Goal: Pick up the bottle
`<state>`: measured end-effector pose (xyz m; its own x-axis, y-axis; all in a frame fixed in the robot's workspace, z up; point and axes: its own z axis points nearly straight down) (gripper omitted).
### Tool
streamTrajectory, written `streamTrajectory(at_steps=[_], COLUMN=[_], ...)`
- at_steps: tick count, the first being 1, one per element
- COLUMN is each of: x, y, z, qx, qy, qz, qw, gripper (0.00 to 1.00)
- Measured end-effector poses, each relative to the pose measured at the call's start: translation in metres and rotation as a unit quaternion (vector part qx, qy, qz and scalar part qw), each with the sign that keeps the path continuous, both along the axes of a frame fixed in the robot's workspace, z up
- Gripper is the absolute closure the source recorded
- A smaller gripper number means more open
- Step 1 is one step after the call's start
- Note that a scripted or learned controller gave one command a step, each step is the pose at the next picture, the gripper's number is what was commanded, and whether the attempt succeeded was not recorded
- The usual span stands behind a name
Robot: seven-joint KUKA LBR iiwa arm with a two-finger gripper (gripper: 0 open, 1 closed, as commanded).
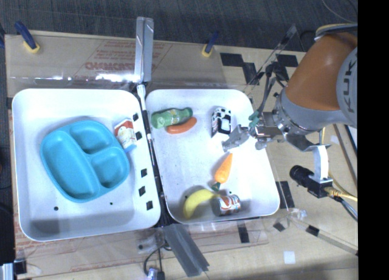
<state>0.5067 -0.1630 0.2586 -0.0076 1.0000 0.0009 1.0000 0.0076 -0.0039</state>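
Observation:
A green plastic bottle (170,117) lies on its side at the back left of the right bin (262,178), touching an orange sausage-shaped toy (182,127) just in front of it. A small white bottle with a red label (125,133) rests in the left bin (36,218) against the blue divided plate (84,160). My gripper (246,141) hovers over the right side of the right bin, well to the right of the green bottle. Its fingers look spread, with nothing between them.
In the right bin a black-and-white object (222,121) lies just left of the gripper. A carrot (223,168) lies below it, with a banana (197,201) and a small can (228,203) at the front. A metal divider (144,48) stands between the bins.

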Motion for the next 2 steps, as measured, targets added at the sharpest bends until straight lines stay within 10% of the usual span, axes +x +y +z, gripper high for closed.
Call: streamTrajectory(at_steps=[1,2], x=[0.032,0.009], y=[0.066,0.047], z=[-0.076,-0.155], qx=[-0.0006,-0.0001], qy=[0.001,0.001], qz=[-0.049,-0.017], qw=[0.9988,0.9999], gripper=[0.0,0.0])
